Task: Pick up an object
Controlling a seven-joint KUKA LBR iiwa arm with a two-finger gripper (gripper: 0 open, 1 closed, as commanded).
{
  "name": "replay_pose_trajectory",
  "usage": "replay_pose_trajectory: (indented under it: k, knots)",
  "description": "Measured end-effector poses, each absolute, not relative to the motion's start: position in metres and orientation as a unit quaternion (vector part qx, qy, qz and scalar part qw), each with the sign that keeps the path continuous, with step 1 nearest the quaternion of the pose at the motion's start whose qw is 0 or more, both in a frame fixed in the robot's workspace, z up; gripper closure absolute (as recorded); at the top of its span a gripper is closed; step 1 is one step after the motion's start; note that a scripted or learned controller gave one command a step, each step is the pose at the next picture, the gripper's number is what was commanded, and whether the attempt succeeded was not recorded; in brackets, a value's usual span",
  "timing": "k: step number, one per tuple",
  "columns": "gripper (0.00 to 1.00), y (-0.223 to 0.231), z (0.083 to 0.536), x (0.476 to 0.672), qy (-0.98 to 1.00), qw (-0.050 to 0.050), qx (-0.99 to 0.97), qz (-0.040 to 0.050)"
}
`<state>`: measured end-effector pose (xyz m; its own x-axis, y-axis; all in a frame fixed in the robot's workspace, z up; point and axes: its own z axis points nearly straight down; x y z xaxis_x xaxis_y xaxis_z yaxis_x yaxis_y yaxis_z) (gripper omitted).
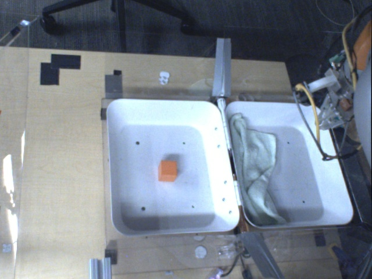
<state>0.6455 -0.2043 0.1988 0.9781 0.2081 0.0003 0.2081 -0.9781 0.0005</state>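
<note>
Orange cube (168,171) flat in left bin (125,214), no long axis, edges roughly square to bin walls, fingers' state untellable.

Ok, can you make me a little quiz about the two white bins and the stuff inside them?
1. True or false: the orange block lies in the left bin.
2. What lies in the right bin? A) a crumpled cloth B) a ball C) a cup
3. Fill in: the cloth is bunched along the right bin's ____ side, next to the divider between the bins.

Key
1. True. The block sits alone near the middle of the left bin's floor.
2. A. A pale crumpled cloth.
3. Left. It runs from the top of that side down to the bottom corner.
</note>
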Motion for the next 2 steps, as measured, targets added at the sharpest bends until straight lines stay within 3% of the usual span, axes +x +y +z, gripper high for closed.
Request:
replay_pose_trajectory:
  k: [1,2]
  knots:
    - [1.0,-0.205,0.094,0.597,0.188,0.0,0.982,0.001]
    - [1.0,-0.194,0.209,0.625,0.104,0.0,0.995,0.0016]
